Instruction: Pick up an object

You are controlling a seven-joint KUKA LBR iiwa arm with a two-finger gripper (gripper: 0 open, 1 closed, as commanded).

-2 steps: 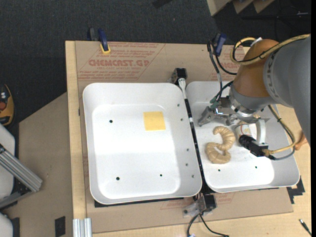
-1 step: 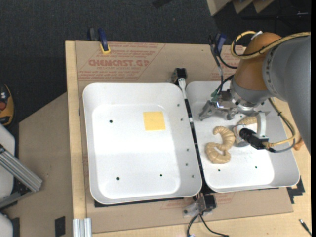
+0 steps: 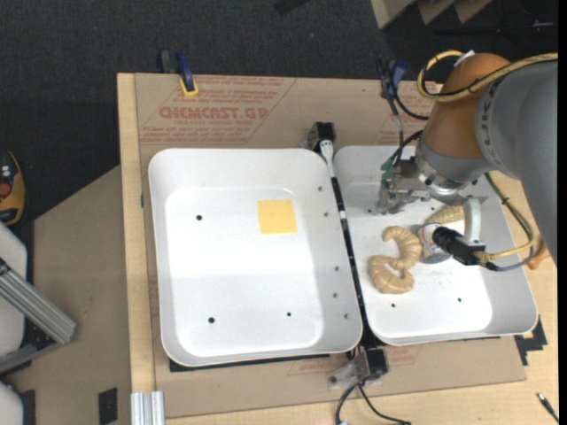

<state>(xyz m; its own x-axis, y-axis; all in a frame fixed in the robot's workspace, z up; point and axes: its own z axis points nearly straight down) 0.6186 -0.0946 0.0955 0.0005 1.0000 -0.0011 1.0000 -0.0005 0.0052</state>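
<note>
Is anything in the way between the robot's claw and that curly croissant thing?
Nothing visible. The gripper hangs in the right bin, just up-left of the croissant, with bare white floor between them.

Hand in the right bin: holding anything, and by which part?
Cannot be told. The hand sits low in the right bin, apart from the croissant; nothing shows in it.

**Grey robot arm with orange wrist band**

The arm point(image 3: 523, 104) is a thick, smooth grey cylinder with rounded joints. A glossy orange band point(image 3: 456, 118) circles it above the wrist. Below sits a silver metal wrist section carrying the gripper point(image 3: 394, 193). Yellow and black cables loop around the band, and another yellow cable trails beside a black connector.
</note>
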